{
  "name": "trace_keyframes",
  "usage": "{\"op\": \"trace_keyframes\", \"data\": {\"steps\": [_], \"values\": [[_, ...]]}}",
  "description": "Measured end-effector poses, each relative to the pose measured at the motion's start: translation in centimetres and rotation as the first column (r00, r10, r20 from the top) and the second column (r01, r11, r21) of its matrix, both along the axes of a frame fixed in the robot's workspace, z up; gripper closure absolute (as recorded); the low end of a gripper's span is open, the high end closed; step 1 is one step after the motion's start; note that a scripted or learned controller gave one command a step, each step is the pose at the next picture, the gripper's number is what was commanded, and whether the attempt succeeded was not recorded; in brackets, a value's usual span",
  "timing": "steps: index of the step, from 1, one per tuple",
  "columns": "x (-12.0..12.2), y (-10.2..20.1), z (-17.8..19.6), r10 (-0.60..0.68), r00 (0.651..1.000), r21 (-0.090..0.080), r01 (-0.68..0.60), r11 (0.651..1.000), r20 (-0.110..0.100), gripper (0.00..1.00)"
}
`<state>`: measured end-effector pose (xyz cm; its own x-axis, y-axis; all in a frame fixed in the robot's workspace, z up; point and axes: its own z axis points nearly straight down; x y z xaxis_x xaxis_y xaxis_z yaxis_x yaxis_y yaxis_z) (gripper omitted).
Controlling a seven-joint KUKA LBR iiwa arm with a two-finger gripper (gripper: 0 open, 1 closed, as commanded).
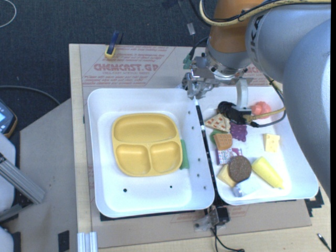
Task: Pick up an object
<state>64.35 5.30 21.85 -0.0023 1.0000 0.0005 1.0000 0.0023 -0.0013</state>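
The slice [218, 123] is a little tan triangle with dark dots. It lies flat in the right bin [273, 193], close to the bin's left wall and nearer the far edge than the near edge. Its long way runs across the bin, from the left wall toward the right side. I think its thin tip points at the left wall, but it is too small to be sure.

Purple grapes [239, 132] lie just beside it on the right. A brown square [223, 140] lies just beside it on the near side. A round brown cookie [240, 168] and a yellow cone [268, 172] lie close to the near edge.

The gripper [196, 87] hangs over the far edge, right where the two bins meet. It holds nothing that I can see, and I cannot tell if it is open or closed. The slice is the closest thing to it. To get there, I think it must come toward the near edge and a bit to the right.

The left bin [105, 193] has a yellow plate [147, 143] in it, well apart from the slice.
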Motion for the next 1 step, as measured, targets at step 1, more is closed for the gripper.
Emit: {"op": "trace_keyframes", "data": {"steps": [1], "values": [[0.75,-0.22,1.74,-0.001,1.0,0.0,0.001,1.0,0.006,1.0]]}}
